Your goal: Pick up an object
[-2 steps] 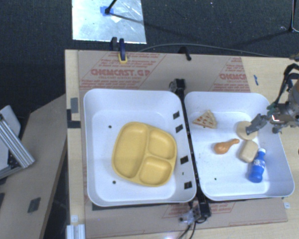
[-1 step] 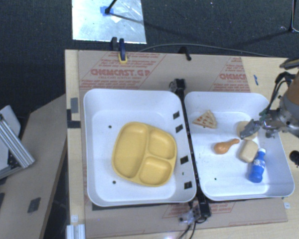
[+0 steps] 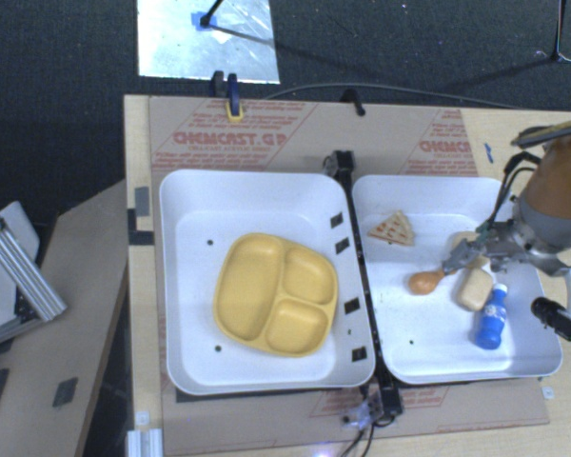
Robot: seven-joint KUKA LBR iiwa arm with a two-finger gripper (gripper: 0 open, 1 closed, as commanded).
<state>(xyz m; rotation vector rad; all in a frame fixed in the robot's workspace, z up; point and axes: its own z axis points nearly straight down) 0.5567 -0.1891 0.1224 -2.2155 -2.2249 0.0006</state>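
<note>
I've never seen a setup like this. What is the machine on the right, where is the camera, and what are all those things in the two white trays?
One camera looks down at a slant on a bench. The machine is a robot arm, grey and orange, reaching in from the right. Its gripper hangs low over the right bin, which holds a toy pizza slice, an orange spoon-like piece, a beige block and a blue bottle. The left bin holds a yellow divided plate. I cannot tell whether it holds anything.
</note>
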